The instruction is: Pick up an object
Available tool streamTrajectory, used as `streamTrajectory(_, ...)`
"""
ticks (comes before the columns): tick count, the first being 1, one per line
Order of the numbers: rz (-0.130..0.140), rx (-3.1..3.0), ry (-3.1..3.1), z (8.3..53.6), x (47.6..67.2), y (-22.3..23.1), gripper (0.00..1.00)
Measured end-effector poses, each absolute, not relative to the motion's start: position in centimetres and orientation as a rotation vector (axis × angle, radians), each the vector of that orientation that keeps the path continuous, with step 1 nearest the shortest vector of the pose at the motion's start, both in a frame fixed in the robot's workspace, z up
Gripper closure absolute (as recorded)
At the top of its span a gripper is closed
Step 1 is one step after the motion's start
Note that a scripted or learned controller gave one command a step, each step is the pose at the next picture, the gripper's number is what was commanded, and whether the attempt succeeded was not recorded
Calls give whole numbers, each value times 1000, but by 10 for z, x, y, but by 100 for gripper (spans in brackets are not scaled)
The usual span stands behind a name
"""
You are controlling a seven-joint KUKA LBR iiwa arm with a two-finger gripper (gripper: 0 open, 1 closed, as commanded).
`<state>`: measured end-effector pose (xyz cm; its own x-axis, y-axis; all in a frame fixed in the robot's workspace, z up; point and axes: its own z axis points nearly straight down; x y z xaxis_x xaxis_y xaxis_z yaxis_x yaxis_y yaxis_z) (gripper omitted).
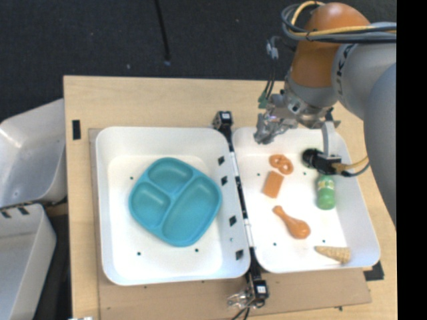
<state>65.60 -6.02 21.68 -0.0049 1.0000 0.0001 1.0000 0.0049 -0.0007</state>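
Objects for picking lie in the right bin (353, 245), right of centre in the frame: an orange block (271, 185), an orange drumstick-shaped toy (292, 222), a green bottle (325, 193), a pretzel-shaped orange piece (281, 163) and a tan cone (333, 253) at the lower right corner.

Going by size, the wooden bench (153, 92) spreads under everything, and the grey arm (360, 65) with its orange band comes in from the upper right. The left bin (107, 245) holds a blue divided plate (175, 201), sitting near its middle. The right bin touches it along a black-clipped seam.

The gripper (265, 131) hangs over the upper left corner of the right bin, above and left of the pretzel piece, apart from it. I cannot tell from here how it is set, and nothing shows in it.
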Motion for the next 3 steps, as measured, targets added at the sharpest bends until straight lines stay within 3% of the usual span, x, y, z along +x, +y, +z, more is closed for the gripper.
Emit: streamTrajectory(3, 0, -2214, -2227, 239, 624, 79, 100)
